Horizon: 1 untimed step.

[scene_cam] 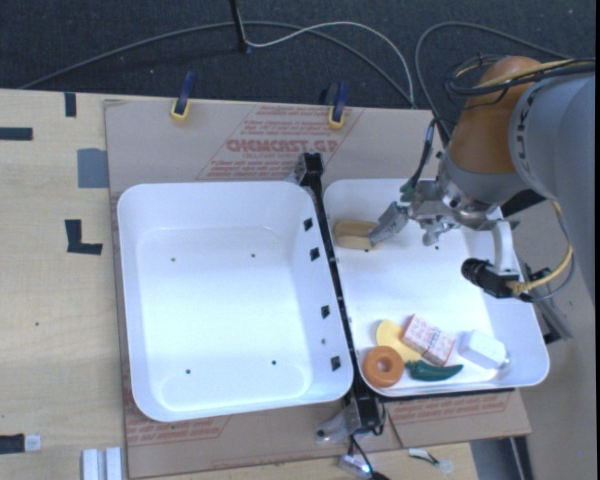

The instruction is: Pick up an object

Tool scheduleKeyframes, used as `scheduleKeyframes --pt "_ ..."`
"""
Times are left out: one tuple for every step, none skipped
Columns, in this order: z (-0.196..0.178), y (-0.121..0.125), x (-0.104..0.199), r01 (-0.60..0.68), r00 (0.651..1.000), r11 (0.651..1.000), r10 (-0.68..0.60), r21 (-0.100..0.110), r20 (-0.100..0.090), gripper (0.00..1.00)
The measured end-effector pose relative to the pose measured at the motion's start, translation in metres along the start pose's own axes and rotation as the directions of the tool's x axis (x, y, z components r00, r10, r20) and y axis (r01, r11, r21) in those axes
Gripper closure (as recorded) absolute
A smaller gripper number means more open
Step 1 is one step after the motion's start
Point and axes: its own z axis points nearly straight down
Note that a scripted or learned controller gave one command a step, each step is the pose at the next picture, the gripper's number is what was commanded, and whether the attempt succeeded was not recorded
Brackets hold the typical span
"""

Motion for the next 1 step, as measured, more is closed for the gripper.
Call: scheduleKeyframes --pt "0.0429 -0.0021 -0.0017 0.0 1.0 1.0 0.0 -0.001 0.0 0.0"
